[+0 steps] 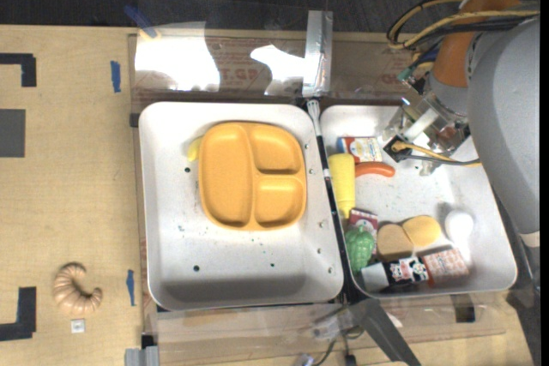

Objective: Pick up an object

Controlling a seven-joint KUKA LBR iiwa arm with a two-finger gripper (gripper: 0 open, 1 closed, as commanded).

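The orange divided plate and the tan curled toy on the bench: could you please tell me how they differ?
The orange divided plate lies in the left bin; the tan curled toy lies on the bench, outside both bins. The plate is far larger and flat, with three compartments; the toy is small, curved and ridged. The plate is yellow-orange; the toy is pale tan. Both have rounded outlines.

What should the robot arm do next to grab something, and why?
Probably ease down toward the orange carrot-like toy. The gripper hovers over the back of the right bin, and that toy looks like one of the closest things to it.
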